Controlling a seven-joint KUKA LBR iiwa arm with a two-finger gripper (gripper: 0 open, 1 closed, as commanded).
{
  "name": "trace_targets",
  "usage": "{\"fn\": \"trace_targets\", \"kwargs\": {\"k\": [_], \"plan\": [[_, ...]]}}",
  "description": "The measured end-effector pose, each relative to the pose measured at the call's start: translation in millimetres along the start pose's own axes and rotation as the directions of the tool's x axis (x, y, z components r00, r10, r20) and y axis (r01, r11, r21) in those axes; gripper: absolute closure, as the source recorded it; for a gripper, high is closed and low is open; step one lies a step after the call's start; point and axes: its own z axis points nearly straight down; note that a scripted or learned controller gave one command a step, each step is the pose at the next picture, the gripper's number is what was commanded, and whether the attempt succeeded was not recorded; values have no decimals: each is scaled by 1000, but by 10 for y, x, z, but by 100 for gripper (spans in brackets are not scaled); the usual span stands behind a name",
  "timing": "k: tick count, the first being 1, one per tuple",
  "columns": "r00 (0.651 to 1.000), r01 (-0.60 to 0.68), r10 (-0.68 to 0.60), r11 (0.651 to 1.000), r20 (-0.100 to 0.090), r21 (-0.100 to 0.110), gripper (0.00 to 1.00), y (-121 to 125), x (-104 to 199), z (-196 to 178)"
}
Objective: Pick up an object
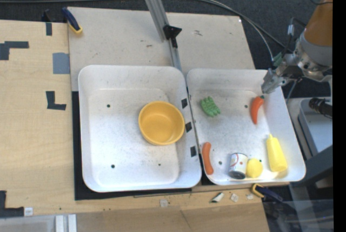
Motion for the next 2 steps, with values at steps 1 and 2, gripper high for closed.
{"fn": "trace_targets", "kwargs": {"k": [1, 2], "plan": [[1000, 0, 0, 1000, 0, 0, 0, 0, 0, 0], [1000, 0, 0, 1000, 0, 6, 0, -10, -14, 458]]}}
